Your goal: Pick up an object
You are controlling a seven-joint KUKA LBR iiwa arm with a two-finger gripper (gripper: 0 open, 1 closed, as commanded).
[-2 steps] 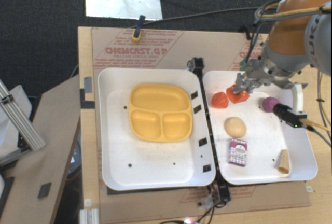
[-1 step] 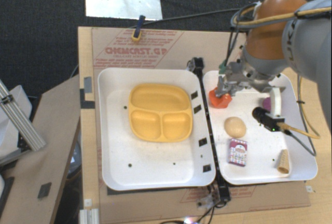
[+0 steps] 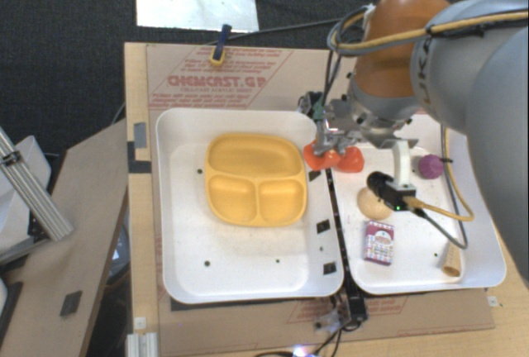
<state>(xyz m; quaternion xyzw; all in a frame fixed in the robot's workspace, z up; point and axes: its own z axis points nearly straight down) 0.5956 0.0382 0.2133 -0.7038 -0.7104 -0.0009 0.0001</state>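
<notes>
My gripper (image 3: 326, 140) hangs low over the left edge of the right bin (image 3: 475, 264), close to the divider between the two bins. Directly under it lies an orange-red object (image 3: 337, 158), partly covered by the gripper; I cannot tell whether they touch. Also in the right bin are a purple ball (image 3: 431, 166) to the right, a tan rounded object (image 3: 372, 205) in the middle, a small printed box (image 3: 379, 244) nearer the front, and a tan cone (image 3: 451, 264) at the front right.
The left bin (image 3: 182, 264) holds a yellow divided plate (image 3: 254, 179). The arm's grey body and orange band (image 3: 397, 33) cover the back of the right bin. A cardboard sheet (image 3: 223, 74) lies under both bins.
</notes>
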